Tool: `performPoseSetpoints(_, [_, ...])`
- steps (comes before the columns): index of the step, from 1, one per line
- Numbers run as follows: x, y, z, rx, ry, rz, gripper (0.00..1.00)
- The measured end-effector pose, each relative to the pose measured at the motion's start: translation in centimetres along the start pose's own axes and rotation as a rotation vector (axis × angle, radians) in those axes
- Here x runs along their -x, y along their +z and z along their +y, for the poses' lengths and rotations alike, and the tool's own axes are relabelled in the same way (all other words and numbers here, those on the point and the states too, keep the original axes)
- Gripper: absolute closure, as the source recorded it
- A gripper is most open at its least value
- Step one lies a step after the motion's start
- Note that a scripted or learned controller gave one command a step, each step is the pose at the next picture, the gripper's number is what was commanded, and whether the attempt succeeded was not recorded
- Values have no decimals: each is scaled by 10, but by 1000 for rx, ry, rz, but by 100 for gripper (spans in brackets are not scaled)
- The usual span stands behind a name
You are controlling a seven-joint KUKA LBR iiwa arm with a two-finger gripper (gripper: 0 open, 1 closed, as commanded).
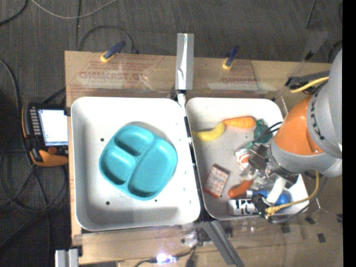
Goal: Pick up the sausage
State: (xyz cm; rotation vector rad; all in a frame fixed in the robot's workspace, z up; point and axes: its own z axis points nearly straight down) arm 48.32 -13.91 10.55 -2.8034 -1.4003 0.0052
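Where the arm reaches in: lower right bin (196, 149)
Sausage (240, 190): red-orange, under the gripper (257, 178)
Gripper grip: cannot tell
Arm writing: "KU"
Left bin: blue plate (139, 160)

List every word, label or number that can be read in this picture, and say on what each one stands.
"KU", the start of a longer word, on the arm.
Reddish print on the board behind the bins: too faint to read.
Label on the brown packet: too small to read.
Print on the black box: blurred.
Screen of the pendant: glare, unreadable.
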Motion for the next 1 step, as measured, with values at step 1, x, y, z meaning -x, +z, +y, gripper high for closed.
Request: performPoseSetpoints(1, [-48,-109,-36,6,-187,-4,100])
